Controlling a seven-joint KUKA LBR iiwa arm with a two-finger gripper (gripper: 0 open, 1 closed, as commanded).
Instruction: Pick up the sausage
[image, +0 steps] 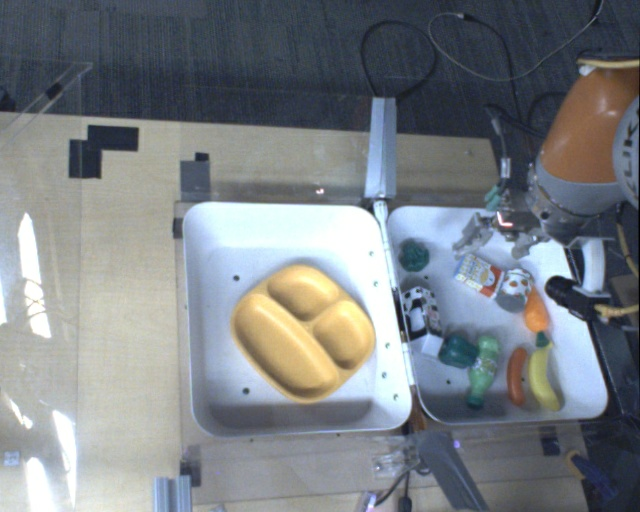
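Two white bins side by side on the bench (100, 330). In the left bin (215, 240): one big yellow three-lobed tray (303, 328), near the middle. In the right bin (580, 395): sausage (516, 376), red-orange, upright along the front right corner, just beside the banana (543, 375) on its right and near the green bottle (483, 370) on its left. Above the banana, a carrot (537, 310), close to a small round grey-white piece (514, 287). A red-and-white carton (476, 273) near the bin's middle back. A dark green lump (414, 256) at the back left corner, a black-and-white toy (417, 306) along the left wall, a teal cup (459, 350) just beside the bottle. End effector (503, 228) over the back of the right bin, above the carton, well apart from the sausage; fingers spread open, nothing between them. Orange band (590, 120) at the upper right, over the bin's back right corner.
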